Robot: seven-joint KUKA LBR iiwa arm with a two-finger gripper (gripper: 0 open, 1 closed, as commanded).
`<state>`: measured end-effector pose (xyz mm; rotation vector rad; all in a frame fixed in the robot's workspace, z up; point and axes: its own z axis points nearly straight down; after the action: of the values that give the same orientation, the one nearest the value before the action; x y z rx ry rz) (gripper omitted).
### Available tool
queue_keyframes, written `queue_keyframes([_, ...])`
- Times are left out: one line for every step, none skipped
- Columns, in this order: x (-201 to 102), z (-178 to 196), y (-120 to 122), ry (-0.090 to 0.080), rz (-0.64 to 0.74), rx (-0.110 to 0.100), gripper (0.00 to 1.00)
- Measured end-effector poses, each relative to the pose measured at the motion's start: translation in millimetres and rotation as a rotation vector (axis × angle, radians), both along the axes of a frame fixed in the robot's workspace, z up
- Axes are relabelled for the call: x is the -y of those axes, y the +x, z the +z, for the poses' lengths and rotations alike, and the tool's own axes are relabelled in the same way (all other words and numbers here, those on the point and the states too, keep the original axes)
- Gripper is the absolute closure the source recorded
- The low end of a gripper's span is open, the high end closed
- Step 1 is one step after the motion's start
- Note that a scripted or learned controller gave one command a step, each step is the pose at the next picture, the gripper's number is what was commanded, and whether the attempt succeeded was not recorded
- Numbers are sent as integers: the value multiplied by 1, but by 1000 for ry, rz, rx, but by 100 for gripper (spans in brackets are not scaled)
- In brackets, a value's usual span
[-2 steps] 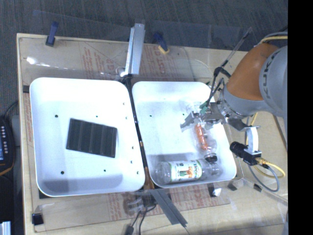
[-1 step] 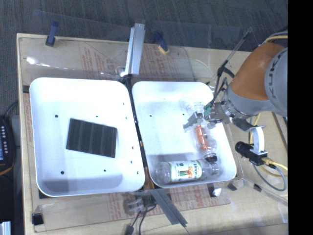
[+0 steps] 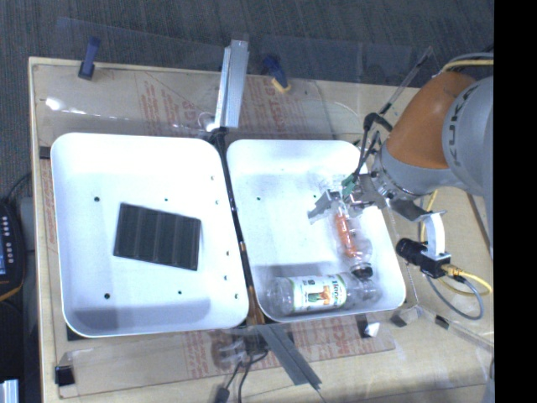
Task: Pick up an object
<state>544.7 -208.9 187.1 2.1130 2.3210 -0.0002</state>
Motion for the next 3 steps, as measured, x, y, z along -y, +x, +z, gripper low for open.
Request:
queue_keyframes([1, -14, 19, 1, 8, -2, 0])
queue_keyframes([-20, -38, 13, 4, 201, -5, 0])
queue_keyframes([1, -30, 10, 1, 241, -2, 0])
